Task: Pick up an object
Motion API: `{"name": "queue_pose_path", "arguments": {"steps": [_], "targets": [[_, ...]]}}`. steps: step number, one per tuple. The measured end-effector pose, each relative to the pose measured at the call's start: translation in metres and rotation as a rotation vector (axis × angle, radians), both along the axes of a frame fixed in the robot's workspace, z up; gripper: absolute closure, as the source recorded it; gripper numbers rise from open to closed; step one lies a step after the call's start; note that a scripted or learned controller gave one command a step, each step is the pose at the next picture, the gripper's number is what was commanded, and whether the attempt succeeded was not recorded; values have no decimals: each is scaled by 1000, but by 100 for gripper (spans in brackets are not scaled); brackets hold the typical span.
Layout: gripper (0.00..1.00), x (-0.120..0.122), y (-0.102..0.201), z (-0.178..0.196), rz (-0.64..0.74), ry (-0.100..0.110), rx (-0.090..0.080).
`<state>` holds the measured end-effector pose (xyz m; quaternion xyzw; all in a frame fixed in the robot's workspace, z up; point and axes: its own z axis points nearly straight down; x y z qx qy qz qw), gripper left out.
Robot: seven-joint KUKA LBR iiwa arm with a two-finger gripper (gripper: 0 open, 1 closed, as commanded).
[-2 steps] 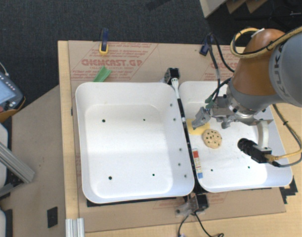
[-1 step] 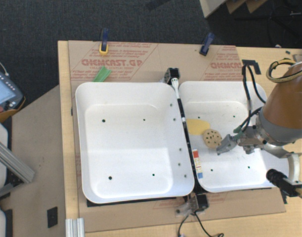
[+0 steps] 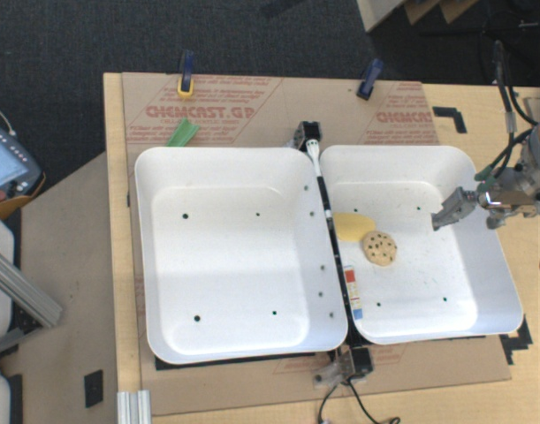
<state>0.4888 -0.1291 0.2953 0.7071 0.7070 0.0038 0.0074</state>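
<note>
In the right bin (image 3: 482, 312), near its left side, lie a pale yellow wedge (image 3: 353, 226) and a round cookie with dark chips (image 3: 380, 248), touching or nearly so. A small red, white and blue stick (image 3: 351, 291) rests against that bin's left wall. My gripper (image 3: 468, 218) hangs over the bin's right part, well to the right of the cookie. It is open, with one finger (image 3: 448, 211) pointing left toward the cookie and nothing between its fingers.
The left bin (image 3: 155, 237) sits beside the right one, with a black divider strip (image 3: 325, 219) between them. A green scrap (image 3: 182, 133) and two clamps (image 3: 186, 76) lie on the cardboard at the back. Cables run along the right edge.
</note>
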Motion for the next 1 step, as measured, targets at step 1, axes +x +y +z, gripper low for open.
{"name": "queue_pose_path", "arguments": {"steps": [1], "targets": [[100,-1,2,3,2,12,3]]}}
